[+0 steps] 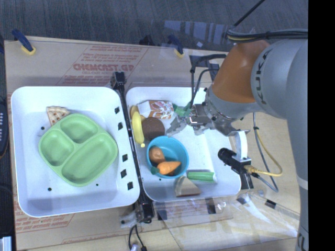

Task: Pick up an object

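Observation:
My gripper (178, 124) hangs low over the right bin (225, 190), near its upper middle. It is just right of a brown round object (153, 128) and below a printed packet (160, 109). A small green thing (182, 110) lies right by the gripper's upper side. A yellow banana (137, 128) lies along the bin's left wall. In front of the gripper a blue bowl (167, 153) holds an orange carrot (168, 167) and a brownish-orange lump (156, 154). I see nothing held in the gripper.
A green stick-shaped item (201, 175) and a tan wedge (185, 187) lie near the right bin's front edge. The left bin (26, 192) holds a green divided plate (78, 148) and a toast-like piece (56, 113). The arm's grey and orange body (246, 77) overhangs the right bin's right side.

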Controlling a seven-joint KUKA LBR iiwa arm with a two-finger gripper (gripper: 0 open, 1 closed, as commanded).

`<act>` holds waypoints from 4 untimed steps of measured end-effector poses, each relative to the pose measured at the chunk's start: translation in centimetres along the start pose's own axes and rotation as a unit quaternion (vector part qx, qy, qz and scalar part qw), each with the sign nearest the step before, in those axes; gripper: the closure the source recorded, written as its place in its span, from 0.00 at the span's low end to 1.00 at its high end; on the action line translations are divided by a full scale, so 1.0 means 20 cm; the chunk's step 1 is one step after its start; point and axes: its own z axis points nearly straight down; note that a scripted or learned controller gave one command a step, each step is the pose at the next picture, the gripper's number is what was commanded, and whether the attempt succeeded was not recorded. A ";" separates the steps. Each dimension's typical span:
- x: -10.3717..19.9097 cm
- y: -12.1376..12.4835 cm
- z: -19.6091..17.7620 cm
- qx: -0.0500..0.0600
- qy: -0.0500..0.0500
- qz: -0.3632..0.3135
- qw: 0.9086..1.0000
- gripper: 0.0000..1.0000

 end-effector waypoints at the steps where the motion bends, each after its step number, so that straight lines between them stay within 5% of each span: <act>1: -0.02 -0.01 0.55 -0.006 -0.003 -0.135 0.991 0.00; 2: -0.04 -0.01 0.50 -0.004 -0.005 -0.139 0.990 1.00; 3: -0.10 0.29 0.46 -0.002 -0.002 0.005 1.000 1.00; 4: -0.13 0.36 0.21 0.001 -0.001 0.144 0.990 1.00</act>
